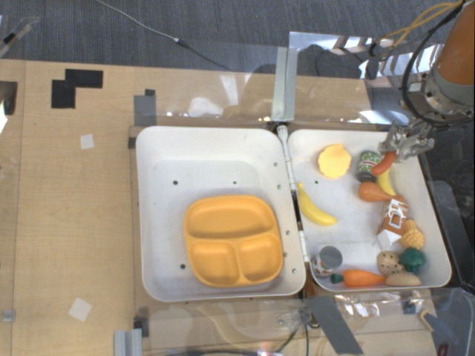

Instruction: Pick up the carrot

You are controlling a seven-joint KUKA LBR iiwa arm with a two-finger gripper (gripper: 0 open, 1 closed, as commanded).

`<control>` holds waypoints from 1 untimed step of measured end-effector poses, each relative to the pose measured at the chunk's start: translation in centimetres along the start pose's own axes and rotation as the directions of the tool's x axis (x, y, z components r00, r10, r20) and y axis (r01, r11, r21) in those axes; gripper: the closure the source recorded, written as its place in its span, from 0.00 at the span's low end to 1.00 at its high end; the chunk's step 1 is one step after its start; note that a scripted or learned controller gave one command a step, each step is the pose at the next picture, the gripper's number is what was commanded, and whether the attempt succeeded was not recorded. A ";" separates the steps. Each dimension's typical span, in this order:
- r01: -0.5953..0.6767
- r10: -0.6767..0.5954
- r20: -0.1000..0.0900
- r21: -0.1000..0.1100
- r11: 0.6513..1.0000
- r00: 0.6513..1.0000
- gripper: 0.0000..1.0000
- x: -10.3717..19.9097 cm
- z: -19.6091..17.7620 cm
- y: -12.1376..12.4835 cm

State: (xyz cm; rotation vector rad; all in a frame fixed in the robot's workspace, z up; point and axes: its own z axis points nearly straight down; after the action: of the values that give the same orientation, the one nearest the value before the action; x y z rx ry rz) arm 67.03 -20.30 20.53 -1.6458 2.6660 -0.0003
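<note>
Pincer (407, 144) (blurred) near carrot (384, 162).

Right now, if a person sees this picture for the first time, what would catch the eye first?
Probably the yellow divided tray, alone in the left bin. Next, the toy food crowded in the right bin: a banana near the divider and a carrot at the near edge. The gripper hangs over that bin's far right corner.

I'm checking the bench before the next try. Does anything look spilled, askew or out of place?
Nothing looks spilled or damaged. The toys crowd the right bin, mostly along its right wall, with the carrot flat near the front edge. The yellow tray in the left bin sits slightly askew.
</note>
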 end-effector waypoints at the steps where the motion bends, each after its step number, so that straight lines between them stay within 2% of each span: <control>1: 0.064 -0.064 -0.001 0.014 0.998 0.998 1.00 0.0 -8.4 -0.2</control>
State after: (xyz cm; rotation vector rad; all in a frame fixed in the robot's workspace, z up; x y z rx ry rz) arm 67.18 -20.45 28.95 -1.7260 2.6065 -0.0188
